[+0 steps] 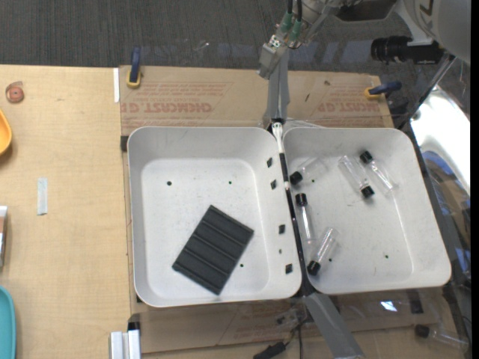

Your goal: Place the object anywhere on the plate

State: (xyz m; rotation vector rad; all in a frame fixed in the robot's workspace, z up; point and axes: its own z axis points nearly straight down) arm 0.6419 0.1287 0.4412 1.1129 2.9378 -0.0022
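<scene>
Clear plastic black-capped tubes [358, 173] lie scattered in the right white bin [419, 271]; I cannot tell the gripper's [299, 17] state. Risk: tubes rolling before reaching the ribbed black plate [214, 248].

- single fixed camera, mounted above the bench and looking down at a slant.
- the two shallow white plastic bins, left [142, 223] and right [419, 223], sit side by side in the middle and lower frame, near enough for small items inside them to be told apart.
- the far edge of the scene lies at the top: a brown cardboard sheet [187, 96], then dark grey floor [112, 13].
- the pale wooden benchtop [67, 140] runs off the left edge.
- the grey robot arm [449, 6] enters at the upper right corner.
</scene>
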